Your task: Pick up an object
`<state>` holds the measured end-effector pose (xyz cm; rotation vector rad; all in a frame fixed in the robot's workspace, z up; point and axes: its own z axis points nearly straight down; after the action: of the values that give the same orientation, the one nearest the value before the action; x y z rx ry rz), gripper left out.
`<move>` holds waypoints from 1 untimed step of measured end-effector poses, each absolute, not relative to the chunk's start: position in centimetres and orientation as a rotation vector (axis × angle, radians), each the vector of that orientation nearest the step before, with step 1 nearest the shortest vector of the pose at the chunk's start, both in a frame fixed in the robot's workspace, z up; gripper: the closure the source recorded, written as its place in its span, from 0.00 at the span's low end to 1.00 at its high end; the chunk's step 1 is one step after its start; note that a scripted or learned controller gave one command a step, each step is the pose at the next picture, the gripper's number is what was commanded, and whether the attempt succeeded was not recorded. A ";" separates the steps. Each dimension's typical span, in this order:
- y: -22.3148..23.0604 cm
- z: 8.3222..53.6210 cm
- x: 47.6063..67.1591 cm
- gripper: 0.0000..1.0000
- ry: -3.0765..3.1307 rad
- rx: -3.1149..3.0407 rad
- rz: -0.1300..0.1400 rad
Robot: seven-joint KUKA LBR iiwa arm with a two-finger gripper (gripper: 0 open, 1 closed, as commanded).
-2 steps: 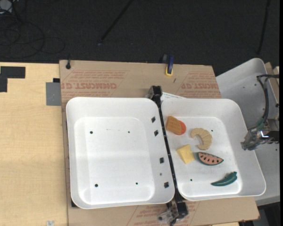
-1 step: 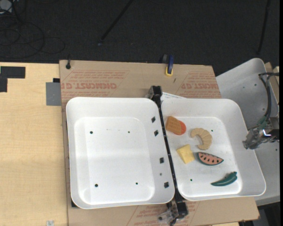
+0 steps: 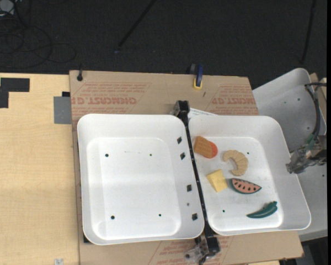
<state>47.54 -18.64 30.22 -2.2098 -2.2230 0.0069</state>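
- Bench (image 3: 33, 164) — two white bins; right bin (image 3: 276, 131) holds five toy foods, including watermelon slice (image 3: 245, 186).
- Gripper (image 3: 303, 160) — beyond bin's right rim, apart from foods; finger state cannot be told.

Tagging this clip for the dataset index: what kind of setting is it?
Likely a robotics lab's bin-picking test bench: two shallow white bins clamped on a cardboard sheet, toy food such as a watermelon slice and croissant in the right bin, cables on the dark floor.
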 end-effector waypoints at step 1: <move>-18.7 31.2 47.5 1.00 -2.227 -2.203 0.008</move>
<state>47.52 -18.72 31.15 -2.2031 -2.2274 0.0082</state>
